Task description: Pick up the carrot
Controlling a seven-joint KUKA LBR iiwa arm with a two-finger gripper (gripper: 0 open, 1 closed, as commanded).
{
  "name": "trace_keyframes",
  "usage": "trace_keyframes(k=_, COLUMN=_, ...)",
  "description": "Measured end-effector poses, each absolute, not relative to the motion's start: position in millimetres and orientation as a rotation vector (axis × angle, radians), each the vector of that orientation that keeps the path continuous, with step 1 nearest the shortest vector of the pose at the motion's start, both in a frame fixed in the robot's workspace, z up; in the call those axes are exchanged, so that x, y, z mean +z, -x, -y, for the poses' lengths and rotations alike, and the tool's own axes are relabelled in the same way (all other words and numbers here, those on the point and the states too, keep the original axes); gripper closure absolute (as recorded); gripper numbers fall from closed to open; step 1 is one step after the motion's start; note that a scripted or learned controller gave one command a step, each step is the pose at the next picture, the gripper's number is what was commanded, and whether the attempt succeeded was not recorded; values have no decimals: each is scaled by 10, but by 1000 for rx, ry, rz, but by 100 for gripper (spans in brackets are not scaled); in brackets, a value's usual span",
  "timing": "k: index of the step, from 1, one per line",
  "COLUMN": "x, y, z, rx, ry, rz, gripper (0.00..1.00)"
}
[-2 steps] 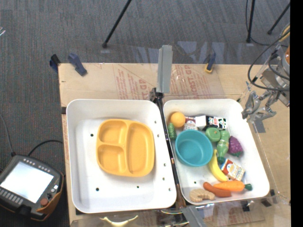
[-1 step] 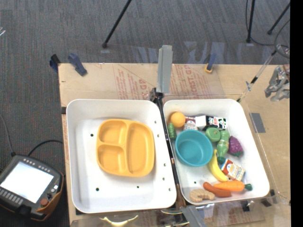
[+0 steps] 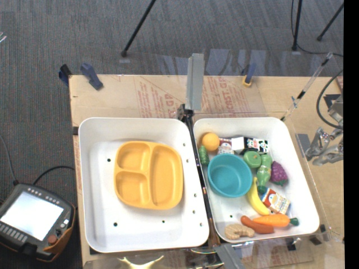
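The carrot (image 3: 272, 221) is orange with a green tip and lies flat along the front wall of the right bin (image 3: 303, 172). A yellow banana (image 3: 258, 198) lies just behind it, and a red-orange sausage-like toy (image 3: 249, 223) touches its left end. Grey metal that looks like my gripper (image 3: 325, 147) shows at the right edge of the view. It is outside the right bin, well back and to the right of the carrot.
The right bin also holds a teal bowl (image 3: 230, 175), an orange ball (image 3: 210, 142), two small cartons (image 3: 244, 145), green toys (image 3: 258, 164), a purple eggplant (image 3: 279, 172), a printed packet (image 3: 276, 200) and a tan biscuit (image 3: 238, 231). A yellow divided plate (image 3: 148, 174) lies in the left bin (image 3: 95, 206).
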State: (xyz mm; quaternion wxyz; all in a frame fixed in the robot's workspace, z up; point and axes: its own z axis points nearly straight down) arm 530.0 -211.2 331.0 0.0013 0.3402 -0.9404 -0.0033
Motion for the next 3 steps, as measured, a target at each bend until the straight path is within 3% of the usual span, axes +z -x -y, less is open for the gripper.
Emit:
trace_keyframes(k=1, x=4914, y=-5363, z=2097, rx=6, ry=-1088, rz=2957, gripper=100)
trace_keyframes(k=2, x=3602, y=-5438, z=2131, rx=-17, ry=-1208, rz=2896, gripper=100)
trace_keyframes(k=3, x=2212, y=-4870, z=2080, rx=-18, ry=-1330, rz=2839, gripper=100)
